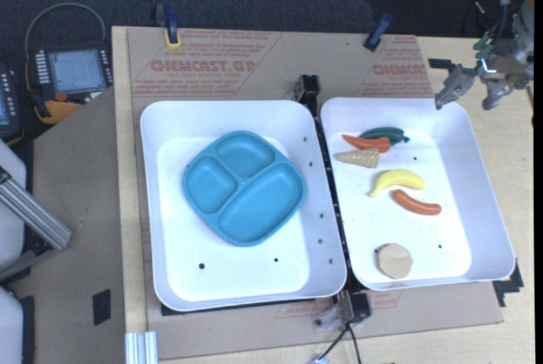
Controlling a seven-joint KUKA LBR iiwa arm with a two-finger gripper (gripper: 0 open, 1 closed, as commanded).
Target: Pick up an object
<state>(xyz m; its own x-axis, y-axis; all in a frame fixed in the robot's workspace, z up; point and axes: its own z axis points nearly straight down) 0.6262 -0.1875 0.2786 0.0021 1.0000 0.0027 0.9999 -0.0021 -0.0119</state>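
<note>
The right bin [475, 184] holds several toy foods: a green pepper [383, 134], an orange carrot [366, 142], a beige cone [357, 157], a yellow banana [396, 181], a red sausage [417, 203] and a tan round biscuit [394, 260]. My gripper [472, 88] hangs at the bin's far right corner, above its rim, well away from the foods. Its fingers are spread open, with nothing between them.
The left bin [170, 184] holds a blue divided plate [244, 187]. A black clamp [307, 87] sits between the bins at the back. A tablet-like device [76, 70] with cables lies off the bench at the left.
</note>
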